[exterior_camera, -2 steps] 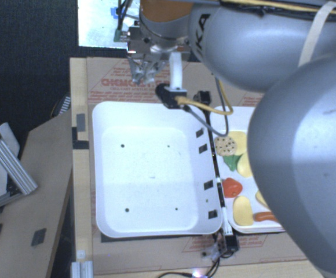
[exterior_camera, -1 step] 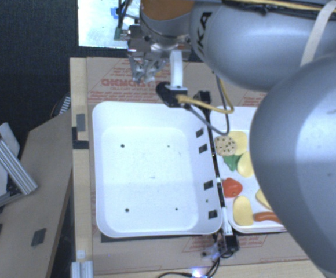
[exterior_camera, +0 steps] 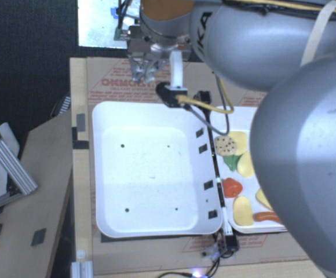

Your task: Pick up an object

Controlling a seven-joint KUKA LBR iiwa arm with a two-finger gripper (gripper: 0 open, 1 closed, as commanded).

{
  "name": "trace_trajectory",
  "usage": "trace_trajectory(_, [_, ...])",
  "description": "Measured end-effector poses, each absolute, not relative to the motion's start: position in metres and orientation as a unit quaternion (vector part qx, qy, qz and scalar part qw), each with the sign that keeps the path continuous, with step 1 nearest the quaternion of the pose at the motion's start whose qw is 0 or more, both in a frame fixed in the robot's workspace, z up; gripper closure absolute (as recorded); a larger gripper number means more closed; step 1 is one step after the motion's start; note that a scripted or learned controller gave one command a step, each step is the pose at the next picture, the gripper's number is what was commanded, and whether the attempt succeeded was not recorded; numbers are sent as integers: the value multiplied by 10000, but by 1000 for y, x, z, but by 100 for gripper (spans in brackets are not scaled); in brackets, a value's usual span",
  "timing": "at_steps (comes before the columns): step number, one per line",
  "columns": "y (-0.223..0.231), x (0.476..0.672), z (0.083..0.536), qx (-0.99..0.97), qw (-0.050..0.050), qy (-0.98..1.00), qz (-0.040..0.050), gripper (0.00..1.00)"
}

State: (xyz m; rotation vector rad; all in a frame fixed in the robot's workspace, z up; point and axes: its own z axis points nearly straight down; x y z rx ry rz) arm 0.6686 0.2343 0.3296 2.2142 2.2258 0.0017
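My gripper [exterior_camera: 142, 73] hangs high over the cardboard just behind the far rim of the left bin [exterior_camera: 101, 155], and nothing shows in it. The task's objects lie in the right bin [exterior_camera: 255, 229], partly hidden under the arm. There I see a tan round piece with dark dots [exterior_camera: 226, 145], a green piece [exterior_camera: 232, 162], a pale yellow piece [exterior_camera: 246, 164], a red piece [exterior_camera: 233, 186], another yellow piece [exterior_camera: 243, 211] and an orange-red sausage shape [exterior_camera: 266, 217]. The gripper is far from all of them, up and to their left.
The grey arm [exterior_camera: 284, 68] covers the upper right and most of the right bin. A black cable with a yellow wire [exterior_camera: 194, 104] hangs over the divide between the bins. Cardboard [exterior_camera: 81, 172] borders the bins, and an aluminium frame [exterior_camera: 6, 161] stands at the far left.
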Motion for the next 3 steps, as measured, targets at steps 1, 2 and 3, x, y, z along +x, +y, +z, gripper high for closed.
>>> trace_trajectory(1, [234, 669, 325, 7053, 10, 7089, 6, 100])
trace_trajectory(2, [234, 669, 324, 7052, 12, 7090, 7, 100])
trace_trajectory(3, [234, 669, 323, 7052, 13, 7090, 7, 100])
